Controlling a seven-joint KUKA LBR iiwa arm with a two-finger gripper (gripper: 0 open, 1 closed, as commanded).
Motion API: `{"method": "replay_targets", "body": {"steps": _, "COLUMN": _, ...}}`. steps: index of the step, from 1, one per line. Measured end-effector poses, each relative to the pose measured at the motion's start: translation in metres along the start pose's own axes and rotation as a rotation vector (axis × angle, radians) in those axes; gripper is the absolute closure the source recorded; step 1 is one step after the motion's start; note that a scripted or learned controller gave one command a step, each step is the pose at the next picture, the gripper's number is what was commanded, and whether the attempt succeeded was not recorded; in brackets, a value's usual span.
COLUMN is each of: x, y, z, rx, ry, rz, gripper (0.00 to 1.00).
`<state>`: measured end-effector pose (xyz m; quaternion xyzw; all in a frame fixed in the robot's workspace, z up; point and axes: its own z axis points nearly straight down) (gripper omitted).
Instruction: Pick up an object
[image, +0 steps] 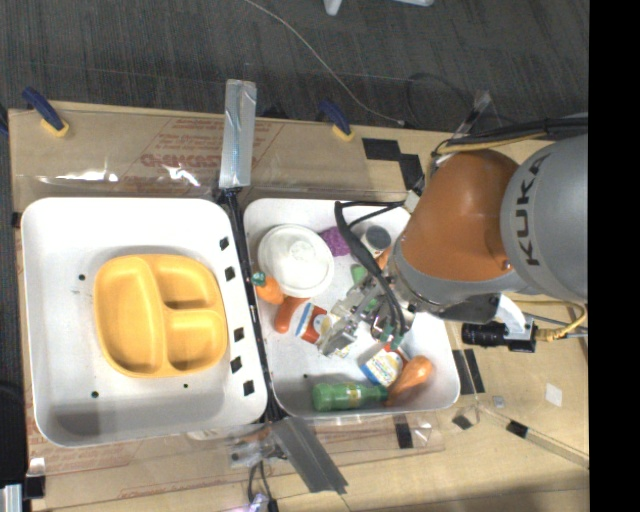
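My gripper (345, 335) hangs low in the right bin (300, 395), in the middle of a cluster of small objects. Its metal fingers point left and down, just right of a red and white packet (314, 325). A white round lid or bowl (295, 257) lies at the bin's upper left, with an orange carrot-like piece (271, 291) below it. A green bottle (346, 395) lies along the bin's front wall. An orange toy (416, 373) and a small labelled jar (381, 366) rest at the front right. A purple item (338, 240) peeks out behind the arm.
The left bin (60, 400) holds a yellow divided tray (160, 312). The big orange and grey wrist (470, 225) covers the right bin's upper right part. Black cables (360, 215) loop over the right bin's back. Cardboard surrounds both bins.
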<state>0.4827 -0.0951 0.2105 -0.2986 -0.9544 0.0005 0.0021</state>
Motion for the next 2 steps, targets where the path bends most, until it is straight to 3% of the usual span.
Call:
{"method": "replay_targets", "body": {"steps": 1, "x": -0.022, "y": -0.004, "z": 0.119, "rx": -0.003, "ry": -0.004, "rz": 0.304, "gripper": 1.0}}
{"method": "replay_targets", "body": {"steps": 2, "x": -0.08, "y": 0.045, "z": -0.063, "rx": -0.008, "ry": -0.012, "rz": 0.22, "gripper": 1.0}}
